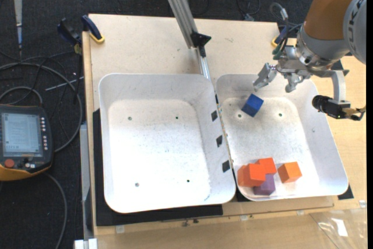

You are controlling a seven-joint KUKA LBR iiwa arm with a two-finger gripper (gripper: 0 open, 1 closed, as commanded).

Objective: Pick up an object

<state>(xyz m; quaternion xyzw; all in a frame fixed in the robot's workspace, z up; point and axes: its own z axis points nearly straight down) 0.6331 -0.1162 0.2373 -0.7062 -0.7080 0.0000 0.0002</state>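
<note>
A blue cube (253,105) lies in the right bin (319,143), near its far left corner. My gripper (277,80) hangs over the far edge of that bin, up and to the right of the cube, open with its fingers spread and nothing between them. At the bin's near edge sit an orange-red block (257,172), a smaller orange cube (289,172) and a purple block (267,185) tucked against the orange-red one.
The left bin (152,143) sits beside the right one, with black clips along the shared rim. A slanted aluminium bar (178,0) crosses the far bench. A black cable piece (333,107) hangs from the wrist at the right rim.
</note>
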